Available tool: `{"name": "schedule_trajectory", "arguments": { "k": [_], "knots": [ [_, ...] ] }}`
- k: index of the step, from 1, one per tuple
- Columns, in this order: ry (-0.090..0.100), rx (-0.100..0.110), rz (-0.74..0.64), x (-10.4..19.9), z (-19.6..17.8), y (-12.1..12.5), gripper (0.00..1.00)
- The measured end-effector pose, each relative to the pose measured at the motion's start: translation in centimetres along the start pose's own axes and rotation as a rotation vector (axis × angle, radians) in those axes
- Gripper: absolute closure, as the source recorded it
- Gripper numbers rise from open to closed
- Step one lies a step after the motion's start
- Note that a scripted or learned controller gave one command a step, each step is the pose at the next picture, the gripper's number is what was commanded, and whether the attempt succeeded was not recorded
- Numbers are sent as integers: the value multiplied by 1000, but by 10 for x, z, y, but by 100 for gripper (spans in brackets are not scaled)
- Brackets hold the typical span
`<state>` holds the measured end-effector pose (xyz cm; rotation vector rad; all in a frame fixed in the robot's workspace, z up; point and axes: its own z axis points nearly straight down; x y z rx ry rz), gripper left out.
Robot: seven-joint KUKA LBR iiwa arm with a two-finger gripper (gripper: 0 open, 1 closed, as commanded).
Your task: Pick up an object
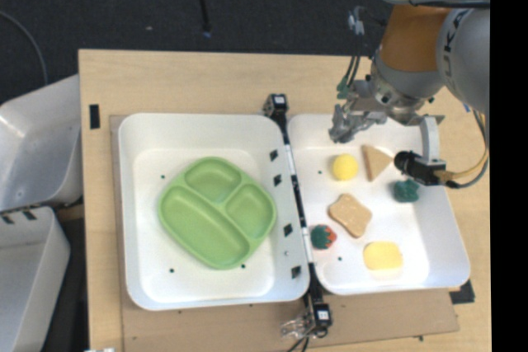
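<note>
Nearest the camera, front of the right bin (450,260): a pale yellow block (383,256), w/ a small red-and-green toy (322,237) to its left, close to the divider btwn bins. Just behind those, a tan bread-slice piece (351,215) lies flat mid-bin. Further back, a dark green bit (405,191) near the right wall, then a yellow ball (345,168) and a tan wedge (377,161) just beside each other, a narrow gap btwn them. Left bin (132,177) has a green divided plate (216,212), three compartments, sitting roughly centred. At the back of the right bin the pincer (346,128) hangs just behind the ball, apart from it, nothing seen btwn its fingers; can't tell how far open they are. Grey arm w/ orange band (421,12) rises behind it from the right. Both bins rest on the wooden counter (206,82)
</note>
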<state>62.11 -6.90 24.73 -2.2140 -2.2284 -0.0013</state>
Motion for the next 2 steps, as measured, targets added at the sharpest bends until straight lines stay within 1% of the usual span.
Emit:
{"name": "schedule_trajectory", "arguments": {
  "k": [1, 2],
  "knots": [
    [0, -1, 0, 60, -6, -1, 100],
    [0, 3, 0, 117, 8, 0, 100]
  ]
}}
